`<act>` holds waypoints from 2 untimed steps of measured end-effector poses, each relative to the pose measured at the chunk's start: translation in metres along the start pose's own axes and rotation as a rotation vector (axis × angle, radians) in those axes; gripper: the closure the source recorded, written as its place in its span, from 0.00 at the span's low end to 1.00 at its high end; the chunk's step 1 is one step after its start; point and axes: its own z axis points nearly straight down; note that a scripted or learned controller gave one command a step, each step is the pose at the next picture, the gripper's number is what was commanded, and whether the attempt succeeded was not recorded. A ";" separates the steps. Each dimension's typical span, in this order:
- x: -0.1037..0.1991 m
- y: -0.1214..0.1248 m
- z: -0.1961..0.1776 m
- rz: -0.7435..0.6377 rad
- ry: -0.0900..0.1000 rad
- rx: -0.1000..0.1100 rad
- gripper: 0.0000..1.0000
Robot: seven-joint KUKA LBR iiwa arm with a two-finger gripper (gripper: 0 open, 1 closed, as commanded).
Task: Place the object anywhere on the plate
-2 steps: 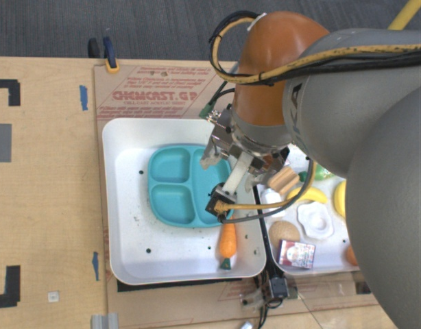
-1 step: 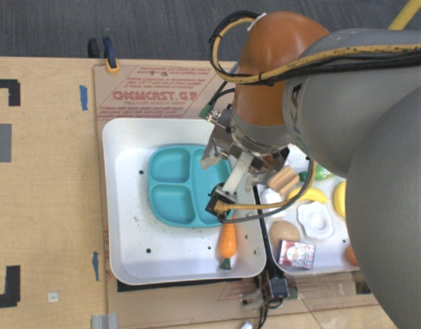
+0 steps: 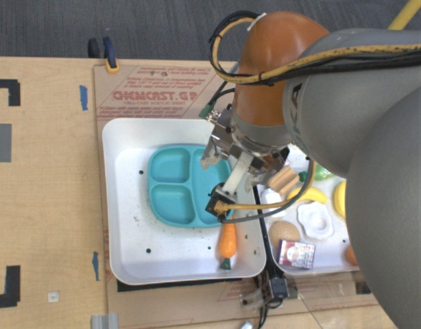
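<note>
Carrot (image 3: 227,242): lying in the left bin (image 3: 121,184), just beside the plate's lower right corner and apart from it, with its green end pointing at the near rim. I am judging it to be the object, since it is the 1 loose thing in that bin.
Plate (image 3: 173,184): teal and divided, sitting flat on the floor of the left bin.
Gripper (image 3: 214,155): hanging over the plate's right edge, above the carrot and not touching it. I cannot tell whether it is open or closed, because the wrist is hiding that.
Handling: it is looking like a moulded toy, so probably light, stiff, smooth and not fragile. The taper is likely making it slippery under a squeeze.
Hold: I am favouring a pinch across the thick orange middle, square to its length, rather than at either of the 2 ends.
Right bin (image 3: 330,269): carrying other toy foods, well apart from the carrot.
</note>
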 end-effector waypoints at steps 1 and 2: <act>0.000 0.000 0.000 0.000 0.000 0.000 0.00; 0.002 0.000 -0.007 -0.006 -0.005 -0.002 1.00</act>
